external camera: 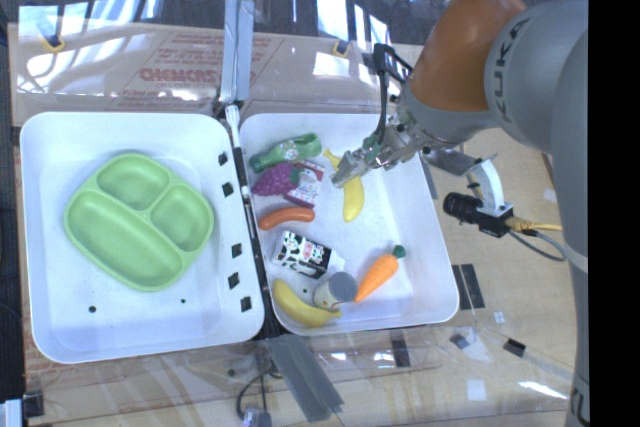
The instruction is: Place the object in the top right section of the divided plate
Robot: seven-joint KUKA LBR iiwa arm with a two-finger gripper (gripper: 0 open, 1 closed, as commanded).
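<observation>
Gripper (347,172): above right bin (425,215) far edge, beside yellow toy (352,200); finger state cannot be told. Green divided plate (140,220): left bin (50,245).

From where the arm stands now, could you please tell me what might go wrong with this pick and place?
1. The two-finger gripper hovers over tightly packed toys: yellow plastic corn, purple grapes and a green bottle-shaped toy lie close together, so it might nudge or catch a neighbour.
2. The green divided plate sits in the other white bin, across the raised divider; a loosely held toy could drop on the way.
</observation>
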